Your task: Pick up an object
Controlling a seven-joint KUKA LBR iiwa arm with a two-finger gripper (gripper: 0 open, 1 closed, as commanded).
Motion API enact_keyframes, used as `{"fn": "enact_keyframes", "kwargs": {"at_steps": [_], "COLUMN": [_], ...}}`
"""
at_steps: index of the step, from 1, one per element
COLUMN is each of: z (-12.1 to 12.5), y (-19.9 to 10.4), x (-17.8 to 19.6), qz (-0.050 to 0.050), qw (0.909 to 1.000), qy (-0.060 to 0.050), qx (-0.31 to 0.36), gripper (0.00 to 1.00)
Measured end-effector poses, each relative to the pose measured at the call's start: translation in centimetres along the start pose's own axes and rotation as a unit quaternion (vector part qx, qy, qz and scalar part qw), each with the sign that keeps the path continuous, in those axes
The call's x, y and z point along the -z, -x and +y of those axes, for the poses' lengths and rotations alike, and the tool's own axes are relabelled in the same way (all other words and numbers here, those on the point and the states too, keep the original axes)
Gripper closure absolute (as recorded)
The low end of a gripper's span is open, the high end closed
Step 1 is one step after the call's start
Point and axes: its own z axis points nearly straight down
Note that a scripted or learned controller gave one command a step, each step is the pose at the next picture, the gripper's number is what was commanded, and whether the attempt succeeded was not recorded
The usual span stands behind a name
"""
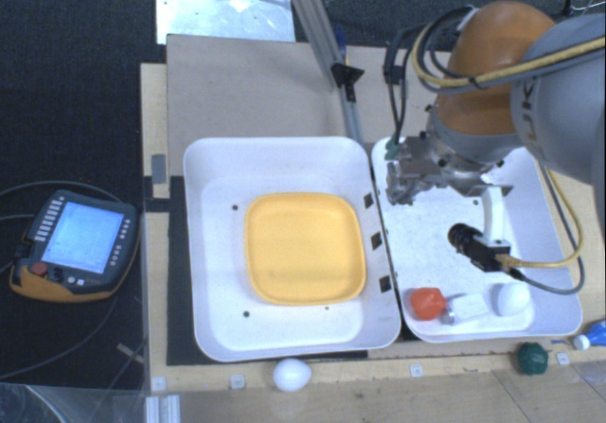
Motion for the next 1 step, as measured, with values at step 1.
{"fn": "enact_keyframes", "kwargs": {"at_steps": [1], "z": [-0.1], "y": [-5.66], "x": [-0.06], "qz": [0.0], "qw": [1.0], "qy": [0.0], "qx": [0.0], "gripper": [1.0]}}
